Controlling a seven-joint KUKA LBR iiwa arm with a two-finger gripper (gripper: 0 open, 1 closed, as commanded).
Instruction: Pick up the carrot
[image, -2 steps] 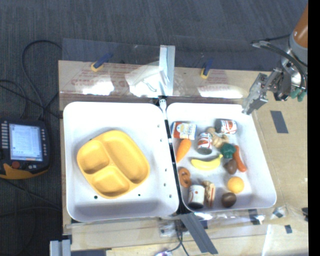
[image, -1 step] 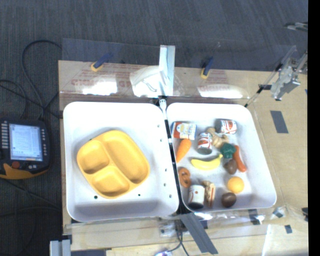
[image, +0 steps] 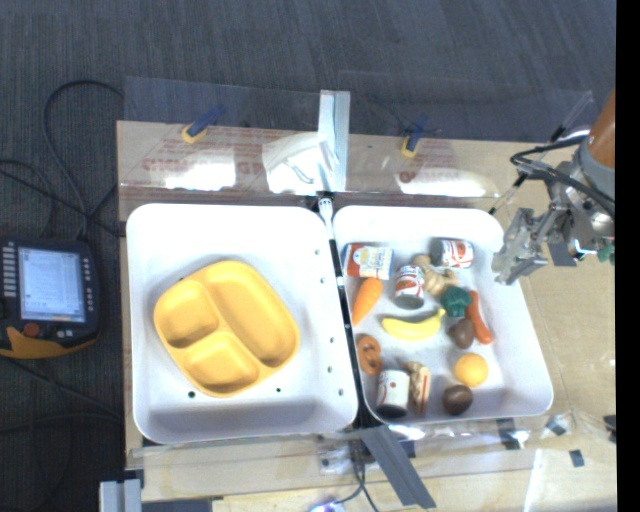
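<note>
At the right edge of the tabletop (image: 560, 330), just outside the right bin (image: 520, 340), we see the tool (image: 512, 258) hanging at the end of the grey arm (image: 590, 200). We cannot tell how far its fingers are spread; nothing shows between them, and it appears to touch none of the toys.

In the right bin we find the carrot (image: 366, 297) near the left wall, lying tip-down just below a small white-and-red carton (image: 369, 261). A banana (image: 412, 325) lies just beside it to the right, with a red-and-white can (image: 408, 284) above that. Near the right wall lies a second orange-red vegetable (image: 481, 318) with a green top (image: 457, 299); an orange (image: 470, 371) sits below it. The carrot is well apart from the tool.

In the left bin (image: 160, 240) we see a yellow divided tray (image: 226, 326), set at a slant.
</note>
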